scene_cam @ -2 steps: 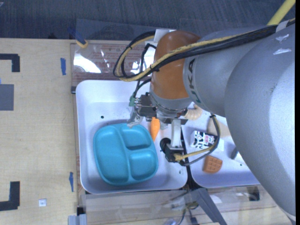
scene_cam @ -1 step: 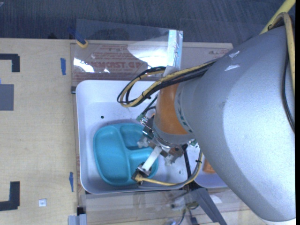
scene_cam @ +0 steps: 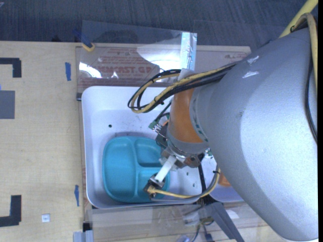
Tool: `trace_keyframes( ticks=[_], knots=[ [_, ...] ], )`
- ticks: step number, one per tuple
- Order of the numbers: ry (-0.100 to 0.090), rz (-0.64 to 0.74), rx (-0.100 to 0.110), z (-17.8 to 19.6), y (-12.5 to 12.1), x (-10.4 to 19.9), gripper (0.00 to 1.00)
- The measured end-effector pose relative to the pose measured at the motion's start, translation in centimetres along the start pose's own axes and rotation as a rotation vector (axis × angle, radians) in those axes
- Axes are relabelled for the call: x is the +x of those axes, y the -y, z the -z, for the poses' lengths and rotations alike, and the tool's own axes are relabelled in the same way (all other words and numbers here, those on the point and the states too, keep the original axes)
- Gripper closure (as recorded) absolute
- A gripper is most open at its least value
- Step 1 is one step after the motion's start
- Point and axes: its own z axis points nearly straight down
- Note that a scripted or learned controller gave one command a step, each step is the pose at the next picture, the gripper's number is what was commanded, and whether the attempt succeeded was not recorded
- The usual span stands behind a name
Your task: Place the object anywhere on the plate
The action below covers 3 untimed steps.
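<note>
Plate — right side under arm; axis unclear.

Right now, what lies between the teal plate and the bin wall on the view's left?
Nothing. In the camera view, a strip of bare white floor runs between the teal plate and the bin wall on that side.
</note>
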Motion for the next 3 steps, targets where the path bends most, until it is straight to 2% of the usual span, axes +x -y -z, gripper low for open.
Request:
trace_keyframes(
  ticks=[1,2,3],
  knots=[
    [-0.004,-0.001,0.001,1.9,1.5,6.2,1.0],
    [-0.004,0.224,0.001,1.5,-3.7,2.9,1.0],
    [-0.005,0.664,0.001,0.2,-0.1,-0.4,1.0]
  ],
)
